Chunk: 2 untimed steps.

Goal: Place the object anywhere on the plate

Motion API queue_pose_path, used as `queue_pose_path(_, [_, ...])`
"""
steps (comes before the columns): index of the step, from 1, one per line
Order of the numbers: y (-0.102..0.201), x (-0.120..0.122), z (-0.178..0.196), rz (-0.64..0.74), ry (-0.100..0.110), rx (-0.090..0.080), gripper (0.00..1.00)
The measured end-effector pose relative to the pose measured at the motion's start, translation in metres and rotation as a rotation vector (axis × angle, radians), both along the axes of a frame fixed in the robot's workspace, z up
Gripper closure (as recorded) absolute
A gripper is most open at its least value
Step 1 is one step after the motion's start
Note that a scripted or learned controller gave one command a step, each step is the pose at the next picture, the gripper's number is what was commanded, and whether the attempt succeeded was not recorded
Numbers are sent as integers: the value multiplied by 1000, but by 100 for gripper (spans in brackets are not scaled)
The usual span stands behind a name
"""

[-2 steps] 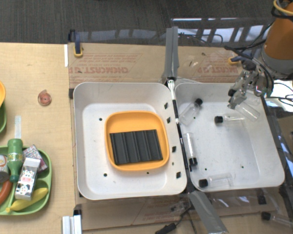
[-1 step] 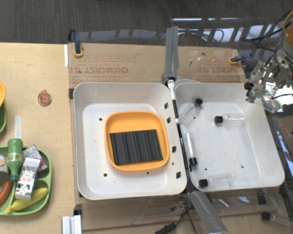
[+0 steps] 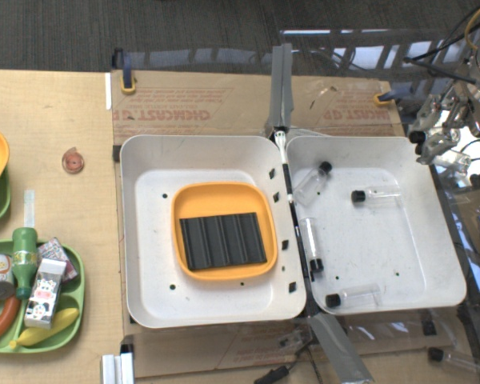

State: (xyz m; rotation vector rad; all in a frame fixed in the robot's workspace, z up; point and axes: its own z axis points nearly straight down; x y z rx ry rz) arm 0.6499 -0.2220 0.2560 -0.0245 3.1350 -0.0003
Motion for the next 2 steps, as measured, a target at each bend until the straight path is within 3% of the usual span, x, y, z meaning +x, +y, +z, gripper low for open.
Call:
queue_pose_path(1, [0,10,36,187,1,0,100])
queue_pose_path(2, [1,10,157,424,0,-1,100])
